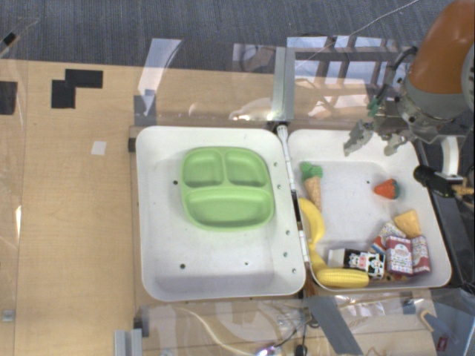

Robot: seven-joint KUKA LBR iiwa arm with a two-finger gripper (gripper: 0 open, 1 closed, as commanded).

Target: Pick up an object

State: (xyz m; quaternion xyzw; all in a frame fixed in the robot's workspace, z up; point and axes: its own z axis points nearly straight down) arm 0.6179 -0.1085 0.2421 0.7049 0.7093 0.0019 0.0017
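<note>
My gripper (pixel 375 142) hangs over the back edge of the right bin (pixel 349 199), fingers spread open with nothing between them. Below it in the bin lie a small red strawberry-like toy (pixel 386 190), an ice-cream cone toy with a green top (pixel 312 182), a yellow banana (pixel 314 225) along the left wall, a second yellow banana (pixel 341 277) at the front, a yellow cheese wedge (pixel 407 222), and small cartons (pixel 401 254) at the front right. The strawberry sits just in front of the gripper, apart from it.
The left bin (pixel 159 265) holds a green divided plate (pixel 226 188). A metal divider (pixel 291 199) runs between the bins. A metal frame (pixel 334 58) stands behind the right bin. The arm's orange band (pixel 445 47) is at the top right.
</note>
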